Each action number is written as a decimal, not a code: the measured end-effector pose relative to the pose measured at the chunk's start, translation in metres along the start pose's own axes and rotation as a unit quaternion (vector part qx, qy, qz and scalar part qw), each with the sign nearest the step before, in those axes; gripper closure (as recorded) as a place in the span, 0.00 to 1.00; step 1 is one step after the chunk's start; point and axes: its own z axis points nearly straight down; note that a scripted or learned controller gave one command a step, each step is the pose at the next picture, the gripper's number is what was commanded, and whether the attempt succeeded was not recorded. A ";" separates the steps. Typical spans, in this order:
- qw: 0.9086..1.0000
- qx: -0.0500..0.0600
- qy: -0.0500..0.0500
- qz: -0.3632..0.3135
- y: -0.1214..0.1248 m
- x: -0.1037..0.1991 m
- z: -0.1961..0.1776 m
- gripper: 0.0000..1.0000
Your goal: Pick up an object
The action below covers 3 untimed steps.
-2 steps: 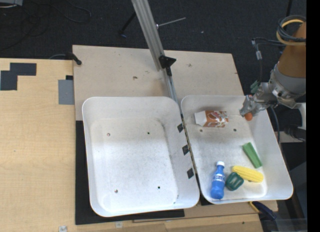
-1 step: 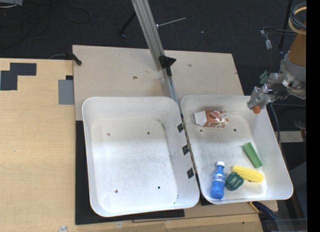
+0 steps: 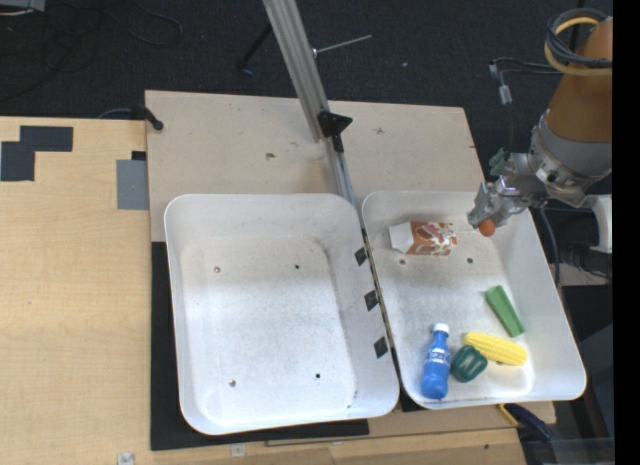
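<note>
My gripper (image 3: 489, 215) hangs over the far right corner of the right bin (image 3: 560, 353), with the grey arm reaching in from the right. A small orange-red object (image 3: 487, 225) sits pinched between its fingertips, just above the bin's rim. Lying in the right bin are a white packet with red print (image 3: 428, 238), a green block (image 3: 504, 311), a yellow corn cob (image 3: 496, 349), a dark green piece (image 3: 467, 364) and a blue bottle (image 3: 436, 361).
The left bin (image 3: 200, 223) lies beside the right one, joined along a divider with black clips (image 3: 371, 299). A slanted metal pole (image 3: 300, 63) rises from the back of the divider. Cables hang off the arm at the right.
</note>
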 end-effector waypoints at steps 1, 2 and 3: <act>1.000 0.000 0.000 0.000 -0.009 0.051 -0.005 1.00; 1.000 0.001 0.000 0.000 -0.023 0.098 -0.006 1.00; 1.000 0.002 0.000 0.000 -0.028 0.154 0.013 1.00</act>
